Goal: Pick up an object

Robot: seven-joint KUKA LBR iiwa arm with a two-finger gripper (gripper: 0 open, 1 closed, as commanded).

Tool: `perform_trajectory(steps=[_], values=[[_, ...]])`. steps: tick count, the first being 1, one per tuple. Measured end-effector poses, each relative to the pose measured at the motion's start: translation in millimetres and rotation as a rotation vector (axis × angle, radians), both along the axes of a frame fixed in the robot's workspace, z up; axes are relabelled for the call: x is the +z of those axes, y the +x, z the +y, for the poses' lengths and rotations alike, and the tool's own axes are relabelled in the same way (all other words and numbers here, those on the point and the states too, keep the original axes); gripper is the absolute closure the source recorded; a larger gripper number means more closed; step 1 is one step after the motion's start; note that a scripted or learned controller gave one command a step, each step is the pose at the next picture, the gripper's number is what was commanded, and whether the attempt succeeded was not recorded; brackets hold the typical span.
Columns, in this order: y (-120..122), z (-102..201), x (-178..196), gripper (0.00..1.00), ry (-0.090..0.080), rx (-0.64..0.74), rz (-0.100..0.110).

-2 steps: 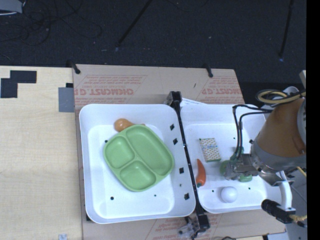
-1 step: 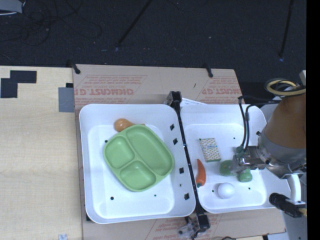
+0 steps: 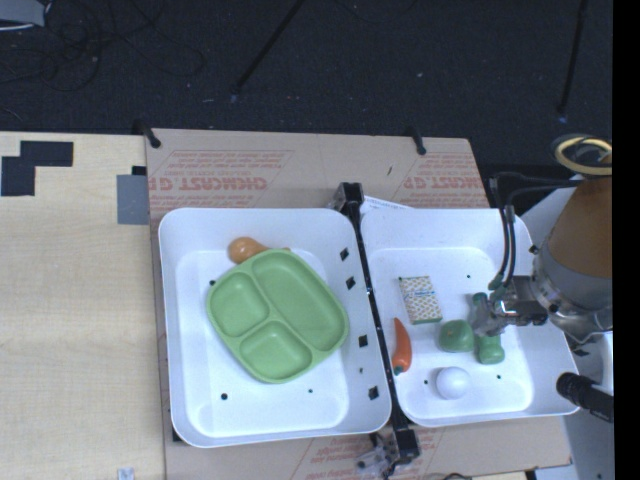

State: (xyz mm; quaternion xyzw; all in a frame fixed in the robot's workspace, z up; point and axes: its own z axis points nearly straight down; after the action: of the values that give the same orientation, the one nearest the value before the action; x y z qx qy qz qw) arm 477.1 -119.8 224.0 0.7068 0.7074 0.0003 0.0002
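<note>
White bins: two shallow bins sat side by side on a cardboard sheet (image 3: 300, 168) over the bench, the left bin (image 3: 190, 268) and the right bin (image 3: 440, 238) parted by a black divider strip (image 3: 365, 308).
Left bin contents: a green plate (image 3: 277, 313) with three compartments lay tilted across the middle; an orange round object (image 3: 243, 249) peeked out at its upper left edge, touching it.
Right bin contents: a small printed box (image 3: 420, 299) lay near the centre; an orange carrot-like piece (image 3: 402, 346) lay against the divider side; a white ball (image 3: 451, 382) rested near the front wall; a green rounded object (image 3: 457, 336) sat between the box and the ball; a second green block (image 3: 490, 350) sat just to its right.
Arm: the grey arm (image 3: 585, 258) reached in from the right, bent low over the right bin's far side.
Gripper: the gripper (image 3: 490, 320) hung right above the green block and just beside the green rounded object; whether its fingers were spread or pressed together could not be told, and no object was seen between them.
Task objects: all lay in the bins, none lifted.
</note>
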Motion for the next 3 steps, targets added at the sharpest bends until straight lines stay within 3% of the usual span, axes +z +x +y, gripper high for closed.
perform_trajectory(steps=[2, 3], values=[[8, 110, 15, 1.0, 0.002, 0.005, 0.003], [13, 158, 4, 1.0, 0.001, 0.003, 0.006]])
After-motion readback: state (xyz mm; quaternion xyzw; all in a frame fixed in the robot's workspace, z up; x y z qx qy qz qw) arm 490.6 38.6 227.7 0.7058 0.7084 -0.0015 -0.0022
